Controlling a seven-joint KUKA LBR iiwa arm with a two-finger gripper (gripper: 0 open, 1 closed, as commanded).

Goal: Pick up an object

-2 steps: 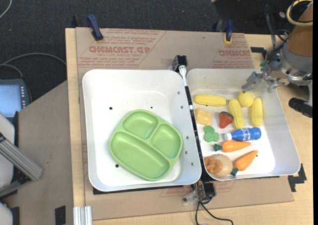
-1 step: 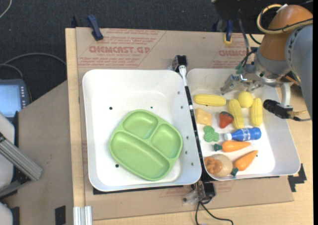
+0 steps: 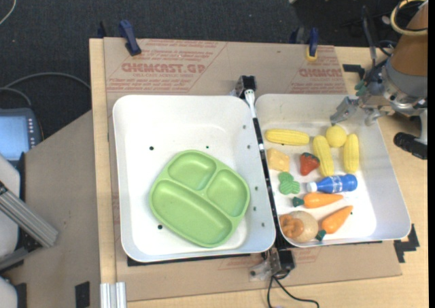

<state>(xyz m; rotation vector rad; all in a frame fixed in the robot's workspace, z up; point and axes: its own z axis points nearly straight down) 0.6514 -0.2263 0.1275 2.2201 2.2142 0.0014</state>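
Observation:
The right bin (image 3: 385, 184) holds several toy foods: a corn cob (image 3: 287, 137) lying crosswise, a lemon (image 3: 336, 136), two more corn cobs (image 3: 323, 156) (image 3: 351, 153), a strawberry (image 3: 309, 163), a cheese wedge (image 3: 277, 160), a green broccoli piece (image 3: 288, 183), a blue bottle (image 3: 333, 183), two carrots (image 3: 319, 199) (image 3: 335, 219) and a tan round piece (image 3: 299, 226). My gripper (image 3: 355, 113) hangs over the bin's far right corner, just behind the lemon, open with nothing between its fingers.
The left bin (image 3: 136, 137) carries a green divided plate (image 3: 199, 197). A black divider rail (image 3: 257, 138) runs between the bins. Two blue clamps (image 3: 129, 37) (image 3: 312, 43) grip the board's far edge. The arm's body (image 3: 408, 69) stands at the right.

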